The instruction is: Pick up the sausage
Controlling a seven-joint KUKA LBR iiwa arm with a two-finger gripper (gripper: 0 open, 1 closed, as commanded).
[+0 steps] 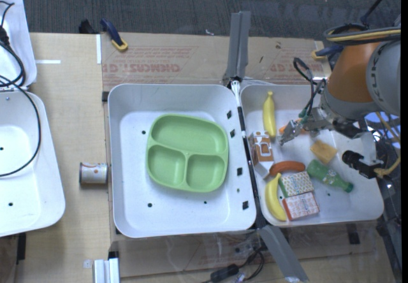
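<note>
The two-finger metal gripper (290, 132) hung empty, fingers slightly apart, right of centre above the reddish-brown sausage (287, 167), which lay wedged between a curved yellow banana (274, 197) and a small printed carton (261, 146), so a descent risked grabbing a neighbour instead.

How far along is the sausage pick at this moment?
Nothing looks done: the sausage lies on the floor of the right bin, between the two bananas. In hand: the gripper hangs above and apart from it, near the small brown-and-white packet, holding nothing visible. Left: moving over the sausage, descending, grasping and lifting.
</note>
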